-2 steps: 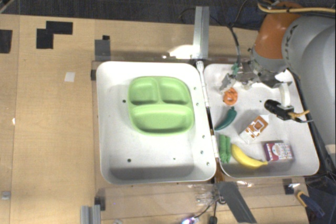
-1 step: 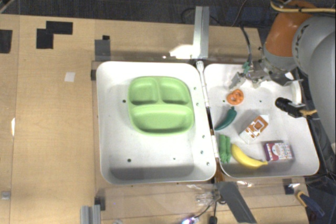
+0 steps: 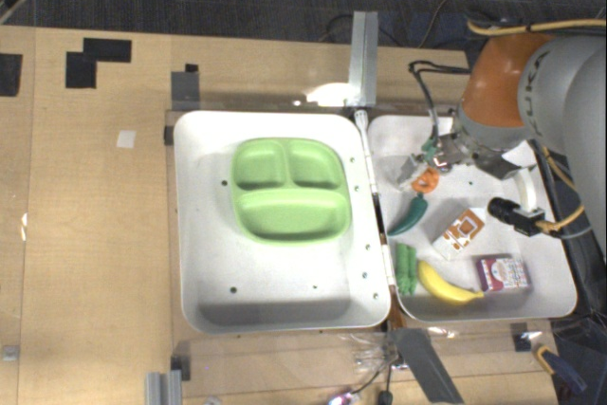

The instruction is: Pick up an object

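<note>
The arm reaches in from the right, and my gripper [image 3: 424, 164] sits low over the upper left part of the right bin [image 3: 560, 294]. A small orange object [image 3: 427, 184] lies directly under the gripper tip, and whether they touch is unclear. Just below it lies a dark green pepper [image 3: 409, 217]. Further toward the front are a green vegetable [image 3: 405, 265], a yellow banana [image 3: 449, 285], a brown and white packet [image 3: 460, 231] and a maroon box [image 3: 502, 274].
The left bin [image 3: 199, 289] holds a green divided plate [image 3: 289, 188]. A metal post [image 3: 364, 62] stands behind the wall between the bins. A black cable end [image 3: 513, 213] hangs over the right bin's right side.
</note>
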Tool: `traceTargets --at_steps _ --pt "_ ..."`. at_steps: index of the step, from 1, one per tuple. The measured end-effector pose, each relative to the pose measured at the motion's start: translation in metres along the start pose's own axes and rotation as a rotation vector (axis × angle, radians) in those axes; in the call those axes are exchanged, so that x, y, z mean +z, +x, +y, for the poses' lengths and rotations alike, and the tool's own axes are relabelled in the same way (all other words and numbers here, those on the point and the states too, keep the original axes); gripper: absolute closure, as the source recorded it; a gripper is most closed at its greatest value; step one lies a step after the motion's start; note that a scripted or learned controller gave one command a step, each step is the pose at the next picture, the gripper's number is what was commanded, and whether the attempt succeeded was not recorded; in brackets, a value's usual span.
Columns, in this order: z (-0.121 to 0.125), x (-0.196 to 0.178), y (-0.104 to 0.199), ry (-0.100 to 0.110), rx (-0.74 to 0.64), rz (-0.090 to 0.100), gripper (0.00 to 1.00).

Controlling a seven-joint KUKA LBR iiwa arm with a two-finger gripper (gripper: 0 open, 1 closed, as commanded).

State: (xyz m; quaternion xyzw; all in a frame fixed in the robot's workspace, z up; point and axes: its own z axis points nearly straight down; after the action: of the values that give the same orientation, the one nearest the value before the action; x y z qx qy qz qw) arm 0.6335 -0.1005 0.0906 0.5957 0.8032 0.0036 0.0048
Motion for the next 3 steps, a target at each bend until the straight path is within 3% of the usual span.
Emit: traceTargets --at_steps 1,2,3 --pt "0.003 -0.014 0.0 -0.009 -0.002 -0.004 1.0" --pt "0.002 0.001 -0.018 -0.001 -0.011 -0.001 1.0" --pt "0.046 -0.097 0.017 0.002 -0.213 0.001 1.0"
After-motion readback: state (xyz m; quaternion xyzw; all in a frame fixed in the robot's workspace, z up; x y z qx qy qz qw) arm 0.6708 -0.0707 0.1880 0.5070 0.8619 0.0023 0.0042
